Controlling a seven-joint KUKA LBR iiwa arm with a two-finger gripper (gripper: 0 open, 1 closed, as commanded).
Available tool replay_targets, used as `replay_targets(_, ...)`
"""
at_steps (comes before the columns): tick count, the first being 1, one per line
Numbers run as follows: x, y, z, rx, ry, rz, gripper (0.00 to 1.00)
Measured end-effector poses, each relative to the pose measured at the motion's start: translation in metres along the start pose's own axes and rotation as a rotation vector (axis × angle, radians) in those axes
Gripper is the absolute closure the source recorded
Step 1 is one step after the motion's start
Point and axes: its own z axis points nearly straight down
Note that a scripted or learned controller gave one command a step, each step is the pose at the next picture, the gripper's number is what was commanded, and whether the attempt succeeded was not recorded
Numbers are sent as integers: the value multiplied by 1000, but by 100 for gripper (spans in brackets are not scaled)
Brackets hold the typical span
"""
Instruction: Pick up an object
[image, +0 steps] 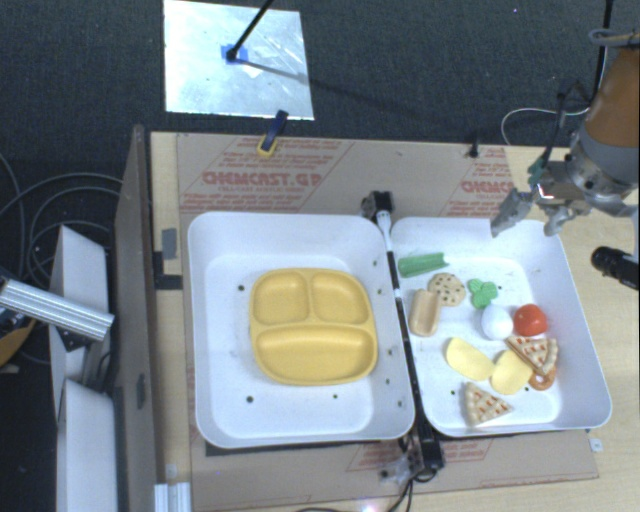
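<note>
The right bin (580, 330) holds several toy foods: a green pod (422, 263), a cookie (447, 289), a tan bread roll (424, 313), a green piece (483, 292), a white egg (496, 322), a red tomato (530, 320), two pizza slices (535, 352) (484, 405) and two yellow pieces (468, 358) (511, 373). My gripper (530, 218) hangs above the bin's far right corner, behind the food. Its fingers (505, 215) are spread open with nothing between them.
In the left bin (220, 300) lies a yellow divided plate (312, 326). A black divider (395, 300) runs between the bins. Cardboard (300, 170) lies under both. A shiny sheet (238, 60) sits far back, and cables trail at the left.
</note>
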Motion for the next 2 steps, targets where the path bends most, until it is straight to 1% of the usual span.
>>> replay_targets(1, 5, -18, 169, -6, -1, 1, 0)
replay_targets(2, -58, 35, 100, -11, -6, 4, 0)
